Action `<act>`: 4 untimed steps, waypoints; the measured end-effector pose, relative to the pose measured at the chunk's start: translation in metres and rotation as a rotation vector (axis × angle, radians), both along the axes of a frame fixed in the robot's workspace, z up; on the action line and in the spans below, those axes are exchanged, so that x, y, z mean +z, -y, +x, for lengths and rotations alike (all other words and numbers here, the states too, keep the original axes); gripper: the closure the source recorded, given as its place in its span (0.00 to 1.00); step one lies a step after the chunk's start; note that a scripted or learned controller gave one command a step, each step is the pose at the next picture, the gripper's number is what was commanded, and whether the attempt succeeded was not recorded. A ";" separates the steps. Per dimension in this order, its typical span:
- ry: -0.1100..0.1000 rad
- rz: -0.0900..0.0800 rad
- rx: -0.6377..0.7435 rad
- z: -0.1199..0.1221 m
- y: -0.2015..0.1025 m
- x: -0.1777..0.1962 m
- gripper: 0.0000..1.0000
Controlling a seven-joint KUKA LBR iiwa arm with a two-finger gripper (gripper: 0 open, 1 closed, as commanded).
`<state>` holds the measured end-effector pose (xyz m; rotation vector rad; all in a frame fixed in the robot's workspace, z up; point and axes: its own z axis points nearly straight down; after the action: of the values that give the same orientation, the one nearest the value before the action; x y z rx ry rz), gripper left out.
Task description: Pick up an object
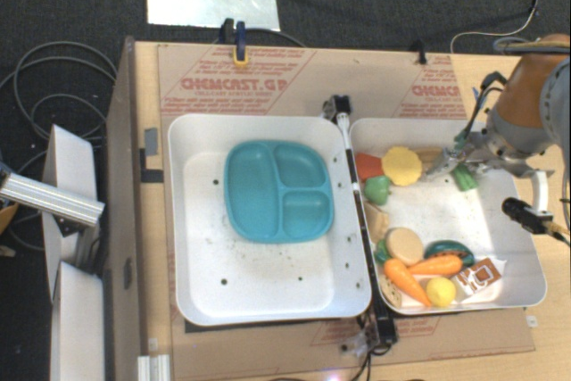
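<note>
Pincer (453, 163) at right bin's (526, 281) far edge, its opening indiscernible, beside a green object (464, 179); bare floor mid-bin. Left bin (192, 219) holds a teal plate (277, 192) on the tabletop (143, 76).

Smooth matt teal plastic tray (277, 192) in glossy white plastic bin (198, 281).

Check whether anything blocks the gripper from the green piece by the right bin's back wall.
Nothing visible does. The gripper sits at the right bin's back edge, right beside the green piece. The yellow toy lies off to the side, apart from both.
</note>
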<state>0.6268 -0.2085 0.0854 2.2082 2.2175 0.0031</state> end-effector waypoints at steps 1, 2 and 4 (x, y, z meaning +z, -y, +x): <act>-0.027 0.010 0.003 0.011 -0.001 -0.002 0.00; -0.010 0.007 0.003 0.009 -0.046 -0.001 0.00; -0.006 0.006 -0.002 0.001 -0.030 0.000 0.00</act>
<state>0.6278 -0.1790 0.0853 2.2165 2.2211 0.0033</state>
